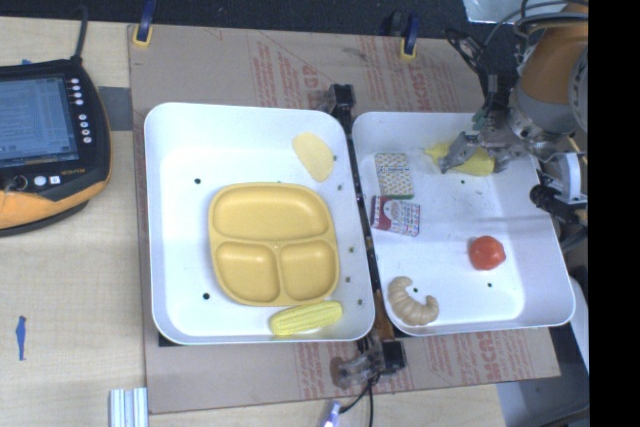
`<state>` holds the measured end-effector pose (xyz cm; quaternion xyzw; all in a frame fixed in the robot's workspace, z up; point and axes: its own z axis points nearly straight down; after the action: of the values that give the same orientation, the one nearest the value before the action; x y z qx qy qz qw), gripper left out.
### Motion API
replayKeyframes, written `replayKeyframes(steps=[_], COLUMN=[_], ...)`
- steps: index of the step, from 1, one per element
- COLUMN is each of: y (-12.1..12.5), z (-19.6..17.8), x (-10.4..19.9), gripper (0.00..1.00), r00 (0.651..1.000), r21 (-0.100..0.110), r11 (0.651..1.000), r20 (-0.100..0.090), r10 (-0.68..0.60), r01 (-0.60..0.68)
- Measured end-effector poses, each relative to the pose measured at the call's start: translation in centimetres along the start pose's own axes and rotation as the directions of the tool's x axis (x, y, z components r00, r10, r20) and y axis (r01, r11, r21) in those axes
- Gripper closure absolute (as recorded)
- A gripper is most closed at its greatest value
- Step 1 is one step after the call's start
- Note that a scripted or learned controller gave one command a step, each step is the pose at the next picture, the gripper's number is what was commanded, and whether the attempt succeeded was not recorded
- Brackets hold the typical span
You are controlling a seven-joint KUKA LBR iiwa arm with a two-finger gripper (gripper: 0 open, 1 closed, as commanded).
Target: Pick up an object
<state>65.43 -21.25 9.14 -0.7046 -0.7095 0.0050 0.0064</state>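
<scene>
Two metal fingers [468, 155] straddle a glossy yellow object [470, 163].

Over on the left, a teach pendant [45, 143] sits on the wooden bench [60, 315], screen lit. Two clamps [145, 23] pin the cardboard sheet [250, 65] at its far edge.

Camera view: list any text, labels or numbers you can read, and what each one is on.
None can be read.
Cardboard sheet under the bins: faint red printed lettering, too blurred to read.
Teach pendant: lit screen with lines of text, too small.
Small checkered packet: pattern or print, illegible.
Red and white packet: label print, blurred.
</scene>
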Motion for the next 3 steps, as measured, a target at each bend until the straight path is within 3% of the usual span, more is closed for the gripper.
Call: replayKeyframes(steps=[1,2,3], y=[0.1,0.0,-11.2], z=[-7.5,-0.3,0.2], x=[0.0,0.1,0.6], gripper=[0.00,0.00,0.00], r00=[1.000,1.000,1.000], r21=[-0.016,-0.006,-0.011], r11=[1.000,1.000,1.000], r20=[0.002,0.002,0.002], r10=[0.002,0.000,0.002], r01=[-0.002,0.000,-0.002])
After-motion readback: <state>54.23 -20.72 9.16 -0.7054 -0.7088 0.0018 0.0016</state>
